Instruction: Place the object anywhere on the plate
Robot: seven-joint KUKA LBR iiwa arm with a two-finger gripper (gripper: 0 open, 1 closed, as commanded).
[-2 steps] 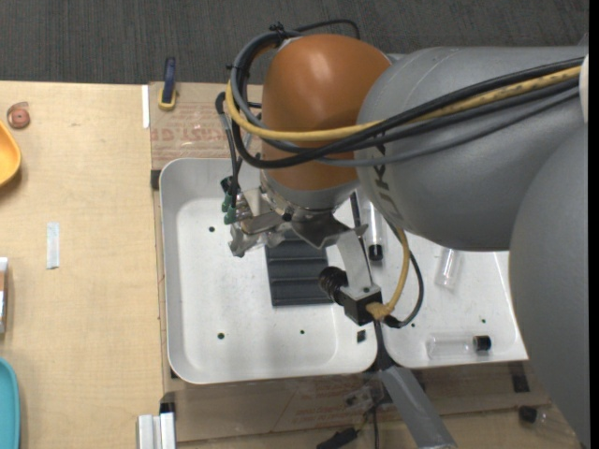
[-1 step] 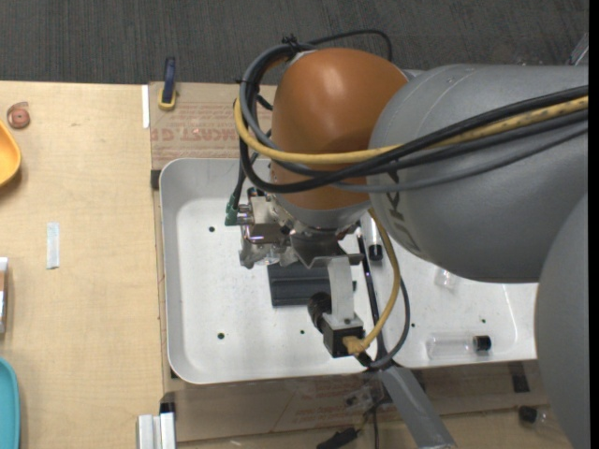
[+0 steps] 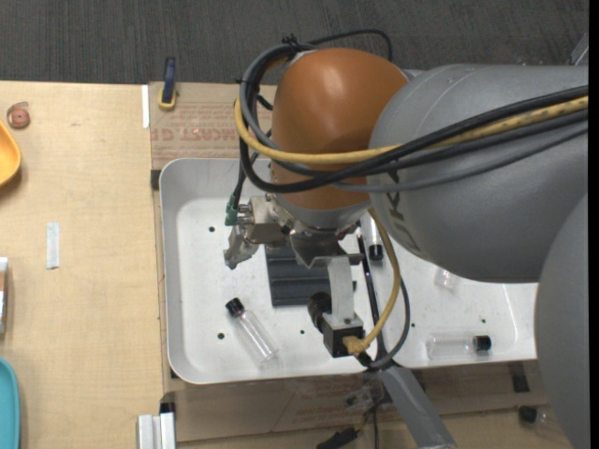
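My gripper (image 3: 296, 279) hangs under the orange band (image 3: 323, 124) of the arm, over the middle of the white bin (image 3: 187, 204). A clear vial with a black cap (image 3: 250, 329) lies on the bin floor to the gripper's lower left, apart from it. A second clear vial with a black cap (image 3: 458, 346) lies near the bin's front right. A teal plate edge (image 3: 6, 402) shows at the bottom left of the view, and a yellow dish edge (image 3: 6, 157) at the far left.
The big grey arm covers the right half of the bin. Yellow and black cables (image 3: 384, 297) loop down beside the gripper. A wooden bench top (image 3: 84, 279) lies left of the bin, with a small white strip (image 3: 52, 246) on it.
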